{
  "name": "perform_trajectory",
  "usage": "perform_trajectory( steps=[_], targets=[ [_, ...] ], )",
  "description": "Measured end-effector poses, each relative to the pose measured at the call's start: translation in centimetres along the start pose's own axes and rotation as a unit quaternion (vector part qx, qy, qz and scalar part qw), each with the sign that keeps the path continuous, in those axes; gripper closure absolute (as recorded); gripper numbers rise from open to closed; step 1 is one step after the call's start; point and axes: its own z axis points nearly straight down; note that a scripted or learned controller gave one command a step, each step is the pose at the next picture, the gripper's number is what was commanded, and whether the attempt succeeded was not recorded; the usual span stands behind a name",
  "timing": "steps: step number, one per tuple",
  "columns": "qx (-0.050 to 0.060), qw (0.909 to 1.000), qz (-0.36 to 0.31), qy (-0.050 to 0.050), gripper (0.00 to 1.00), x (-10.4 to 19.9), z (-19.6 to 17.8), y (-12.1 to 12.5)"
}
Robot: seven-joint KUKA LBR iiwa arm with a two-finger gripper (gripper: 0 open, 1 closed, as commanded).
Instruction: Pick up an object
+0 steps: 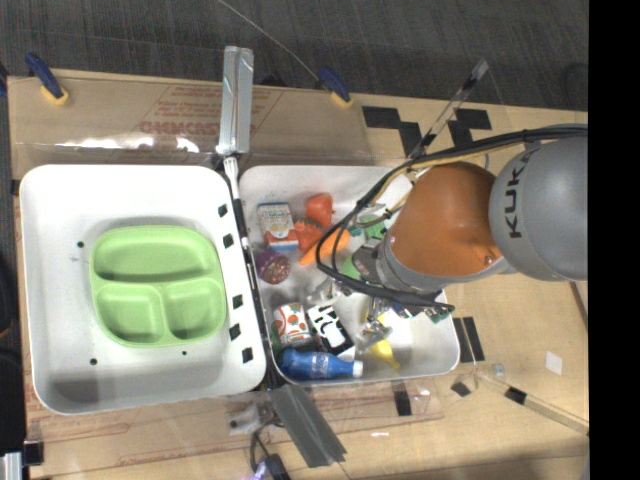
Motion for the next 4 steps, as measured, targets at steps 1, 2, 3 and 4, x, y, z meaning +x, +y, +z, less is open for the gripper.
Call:
perform_trajectory(
  steps=[1, 2, 3, 4],
  targets=[
    [-0.007, 0.9988, 0.047, 0.006, 0.0, -7.5, 0.6, -2.6],
    [-0.002, 0.9987, 0.051, 0.003, 0.0, -2.7, 0.2, 2.6],
    [-0.007, 0.9983, -0.057, 0.005, 0.0, -9.7, 0.6, -0.9],
    [-0.007, 0.9982, -0.059, 0.004, 1.0, -9.9, -0.4, -0.8]
  ],
)
